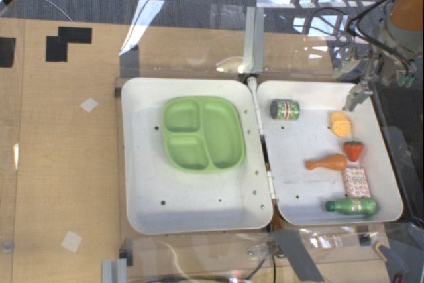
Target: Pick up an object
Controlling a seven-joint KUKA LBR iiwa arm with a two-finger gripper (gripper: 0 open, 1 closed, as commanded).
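Note:
The right bin (298,192) holds several small objects. A green can (285,109) lies on its side near the back left. An orange round biscuit (340,123) sits at the back right, with a red strawberry (354,150) just in front of it. An orange drumstick (328,162) lies mid-bin. Toward the front right are a pink box (356,182) and a green bottle (351,207) lying flat. My gripper (356,99) hangs over the bin's back right corner, just above and right of the biscuit, with nothing seen in it.
The left bin (142,195) bears a green divided plate (202,134) in its middle. A metal post (254,36) rises behind the wall where the two bins meet. Cables and the arm's wrist (387,43) crowd the back right.

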